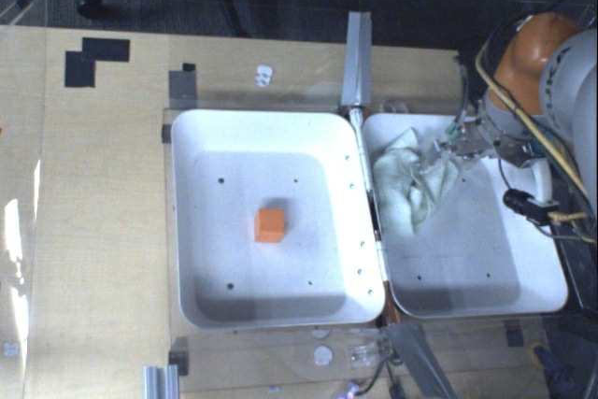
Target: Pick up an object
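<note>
You had an orange cube [270, 225] resting flat near the middle of the left bin [201, 140]. A crumpled pale cloth [405, 185] lay bunched in the right bin's [486, 290] upper left.

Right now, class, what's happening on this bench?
A grey robot arm reaches in from the right, with its claw down at a crumpled pale cloth in the right bin. Whether it has gripped the cloth can't be seen. An orange cube sits untouched in the left bin.
</note>
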Action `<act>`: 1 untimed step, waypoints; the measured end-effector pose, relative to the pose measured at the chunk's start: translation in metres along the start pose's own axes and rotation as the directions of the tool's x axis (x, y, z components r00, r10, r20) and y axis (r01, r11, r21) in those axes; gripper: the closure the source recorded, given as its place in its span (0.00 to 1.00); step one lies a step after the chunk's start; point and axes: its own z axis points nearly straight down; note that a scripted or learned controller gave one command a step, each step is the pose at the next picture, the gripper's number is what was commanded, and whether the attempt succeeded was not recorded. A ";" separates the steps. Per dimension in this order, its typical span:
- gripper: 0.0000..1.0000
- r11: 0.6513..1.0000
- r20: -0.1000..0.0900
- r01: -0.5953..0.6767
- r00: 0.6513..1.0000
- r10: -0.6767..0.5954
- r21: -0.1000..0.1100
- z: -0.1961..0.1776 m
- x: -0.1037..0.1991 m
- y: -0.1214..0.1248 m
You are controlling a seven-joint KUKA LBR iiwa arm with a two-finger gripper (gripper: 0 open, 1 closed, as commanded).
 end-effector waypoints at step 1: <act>1.00 1.000 0.002 0.003 1.000 -0.003 -0.005 -0.012 0.001 0.002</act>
